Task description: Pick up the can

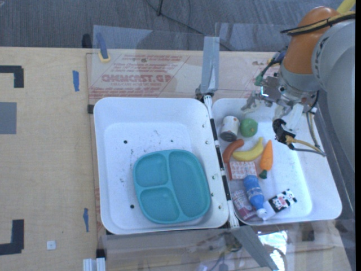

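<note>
Camera view frames the pincer [265, 97] at the far edge of the right bin [324, 199], carried by the grey arm [338, 49] with its orange band [307, 30]. Whether the pincer is apart or together cannot be told, since the wrist hardware hides it; nothing is seen clamped in it.

The can [229, 127] is found just below and to the left of the pincer, lying on its side against the bin's left wall with a pale end turned toward the lens. A green ball-like fruit [249, 127] is set touching it on the side nearer the pincer, so a clean approach is judged to be crowded. Further from the pincer a banana [250, 152], a carrot [267, 156] and a red pepper-like piece [232, 149] are heaped together, then a blue bottle [254, 192] and a small black-and-white toy [282, 200]. Well away to the left, a teal divided plate [169, 185] is laid in the left bin [113, 123].

On the bench [39, 168], beyond the bins, a clear panel [144, 72] bears red lettering that is too faint to be read with confidence. No label on the can can be made out.
</note>
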`<state>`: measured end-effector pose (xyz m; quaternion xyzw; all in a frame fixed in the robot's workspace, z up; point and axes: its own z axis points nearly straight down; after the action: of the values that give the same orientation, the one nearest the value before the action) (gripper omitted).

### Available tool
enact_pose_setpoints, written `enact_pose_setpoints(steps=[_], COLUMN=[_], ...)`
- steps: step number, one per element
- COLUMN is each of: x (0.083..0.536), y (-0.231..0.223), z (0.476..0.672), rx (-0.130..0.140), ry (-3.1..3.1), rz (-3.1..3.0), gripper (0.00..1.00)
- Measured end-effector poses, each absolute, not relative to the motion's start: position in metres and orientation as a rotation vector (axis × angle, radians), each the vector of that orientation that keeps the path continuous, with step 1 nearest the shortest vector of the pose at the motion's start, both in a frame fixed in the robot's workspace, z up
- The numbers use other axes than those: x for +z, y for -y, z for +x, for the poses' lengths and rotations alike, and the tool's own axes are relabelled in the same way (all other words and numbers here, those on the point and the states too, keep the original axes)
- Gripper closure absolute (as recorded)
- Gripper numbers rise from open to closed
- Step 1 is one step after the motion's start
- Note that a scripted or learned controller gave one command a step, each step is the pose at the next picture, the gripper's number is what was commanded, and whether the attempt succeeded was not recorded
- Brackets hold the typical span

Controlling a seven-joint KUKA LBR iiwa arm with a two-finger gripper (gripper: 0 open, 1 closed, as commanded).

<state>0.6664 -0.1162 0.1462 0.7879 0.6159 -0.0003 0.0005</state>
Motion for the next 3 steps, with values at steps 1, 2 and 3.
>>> enact_pose_setpoints(steps=[1, 2, 3], x=[0.087, 0.213, 0.105], y=[0.098, 0.141, 0.121], z=[0.648, 0.497, 0.495], rx=[0.002, -0.007, -0.005], ry=[-1.585, -1.429, -1.21], rz=[2.71, 2.803, 2.901], gripper=[0.0, 0.0, 0.0])
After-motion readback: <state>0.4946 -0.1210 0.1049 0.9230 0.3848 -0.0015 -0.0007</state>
